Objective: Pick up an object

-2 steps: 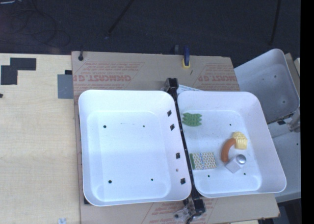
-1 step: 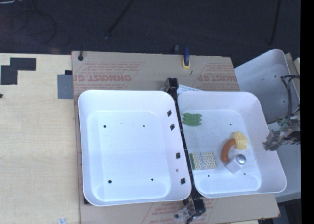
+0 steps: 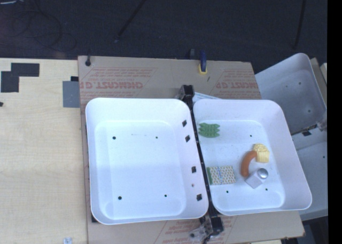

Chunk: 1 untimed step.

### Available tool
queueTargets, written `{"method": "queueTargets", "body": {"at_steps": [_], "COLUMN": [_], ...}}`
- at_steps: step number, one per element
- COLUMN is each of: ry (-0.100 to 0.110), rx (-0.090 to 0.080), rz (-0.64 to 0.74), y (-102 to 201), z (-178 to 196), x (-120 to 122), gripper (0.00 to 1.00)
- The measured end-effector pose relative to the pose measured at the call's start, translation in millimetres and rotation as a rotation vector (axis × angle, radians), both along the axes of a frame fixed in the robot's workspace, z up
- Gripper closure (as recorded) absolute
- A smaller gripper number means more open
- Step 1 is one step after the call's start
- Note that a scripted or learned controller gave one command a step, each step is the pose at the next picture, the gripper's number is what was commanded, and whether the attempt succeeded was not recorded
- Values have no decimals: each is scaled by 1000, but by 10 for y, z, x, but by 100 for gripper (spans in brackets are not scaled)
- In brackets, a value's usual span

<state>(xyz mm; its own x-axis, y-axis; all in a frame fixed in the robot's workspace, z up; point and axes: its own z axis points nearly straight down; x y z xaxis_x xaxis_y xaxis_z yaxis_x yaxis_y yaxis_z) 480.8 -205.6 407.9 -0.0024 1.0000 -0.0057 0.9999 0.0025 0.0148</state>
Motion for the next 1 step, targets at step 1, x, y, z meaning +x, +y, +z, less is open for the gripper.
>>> {"method": "queueTargets", "body": {"at_steps": [1], "ry": [7], "rx": [4], "rz": [4], "y": [505], "z": [841], "x": [-44], "gripper": [100]}}
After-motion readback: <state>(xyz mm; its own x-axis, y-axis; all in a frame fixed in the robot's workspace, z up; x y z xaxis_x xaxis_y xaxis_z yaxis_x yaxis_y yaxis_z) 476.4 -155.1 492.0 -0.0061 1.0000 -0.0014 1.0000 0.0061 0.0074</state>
